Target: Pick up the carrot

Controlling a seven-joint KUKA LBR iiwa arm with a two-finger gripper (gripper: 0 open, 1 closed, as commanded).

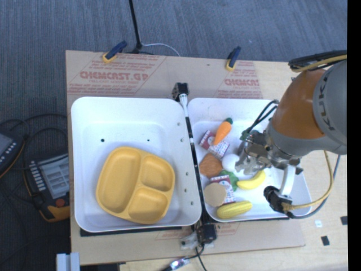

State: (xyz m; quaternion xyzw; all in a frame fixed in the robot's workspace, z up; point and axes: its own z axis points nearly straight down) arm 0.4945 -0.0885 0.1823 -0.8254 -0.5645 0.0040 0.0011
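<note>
The carrot (223, 131), orange with a green top, lies tilted in the upper left part of the right bin (248, 105). It rests beside a small red and white packet (211, 141). My gripper (249, 154) hangs low over the middle of the right bin, to the right of and below the carrot and apart from it. Under the gripper are a white egg-like piece (230, 162) and a banana (252, 180). The carrot is in plain sight, with nothing lying on it.
The right bin also holds a brown round cookie (210, 166), a bun (215, 195), a yellow corn cob (234, 209) and a green piece (232, 179). A yellow divided tray (135, 183) sits in the left bin (84, 123). The arm's cable loops over the right bin's lower right corner.
</note>
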